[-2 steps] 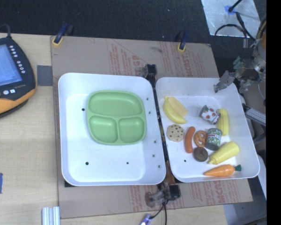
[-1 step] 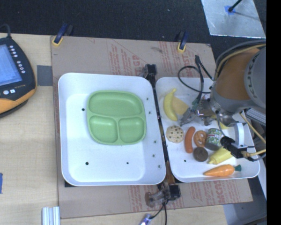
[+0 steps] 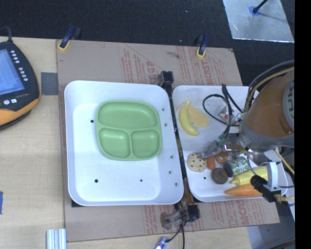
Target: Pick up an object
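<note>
The tool (image 3: 221,148), grip state unclear, hovers just above the cookie (image 3: 196,162).

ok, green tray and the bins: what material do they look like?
Green tray: likely moulded plastic, matte pale green, with soft rounded dividers and no glare. Bins: probably thin plastic, smooth white with a slight sheen and rounded rims; painted metal can't be ruled out.

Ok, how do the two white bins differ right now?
The left bin holds a single item, a green divided plate lying flat near its middle; the right bin holds a cluster of small food items: a banana, a cookie, a carrot. The arm reaches over the right bin, not the left. Both are shallow, white and side by side.
</note>
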`<state>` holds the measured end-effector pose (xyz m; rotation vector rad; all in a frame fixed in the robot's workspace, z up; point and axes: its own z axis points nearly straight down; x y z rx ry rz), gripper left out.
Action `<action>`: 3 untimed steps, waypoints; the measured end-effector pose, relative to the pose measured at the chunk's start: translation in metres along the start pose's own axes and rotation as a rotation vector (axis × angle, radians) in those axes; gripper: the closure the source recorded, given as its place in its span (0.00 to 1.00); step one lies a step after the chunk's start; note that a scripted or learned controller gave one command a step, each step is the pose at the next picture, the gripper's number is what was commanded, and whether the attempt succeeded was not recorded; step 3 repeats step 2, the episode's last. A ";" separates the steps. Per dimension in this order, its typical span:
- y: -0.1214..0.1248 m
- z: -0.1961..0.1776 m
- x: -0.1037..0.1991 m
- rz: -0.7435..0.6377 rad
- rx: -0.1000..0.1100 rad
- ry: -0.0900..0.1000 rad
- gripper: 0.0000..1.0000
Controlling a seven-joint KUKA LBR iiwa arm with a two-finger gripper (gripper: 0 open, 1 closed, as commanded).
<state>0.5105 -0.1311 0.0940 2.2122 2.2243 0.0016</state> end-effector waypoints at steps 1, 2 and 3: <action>0.000 -0.009 -0.001 -0.004 0.002 -0.003 1.00; 0.035 -0.098 0.056 0.001 0.006 0.003 1.00; 0.035 -0.098 0.056 0.001 0.006 0.003 1.00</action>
